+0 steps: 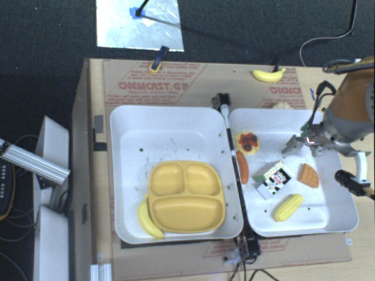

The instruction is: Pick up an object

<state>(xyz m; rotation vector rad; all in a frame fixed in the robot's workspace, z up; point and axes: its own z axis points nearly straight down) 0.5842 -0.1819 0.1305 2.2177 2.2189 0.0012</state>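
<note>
One corn cob — long axis slanting up-right — pincer state unclear.

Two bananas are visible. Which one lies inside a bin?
The banana beside the yellow tray in the left bin; the other banana lies on the cardboard behind the bins.

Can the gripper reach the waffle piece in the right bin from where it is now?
Probably yes. The gripper hangs over the right bin, and the waffle piece lies just below it in the view, apart from the corn cob and the patterned block, with nothing on top.
</note>
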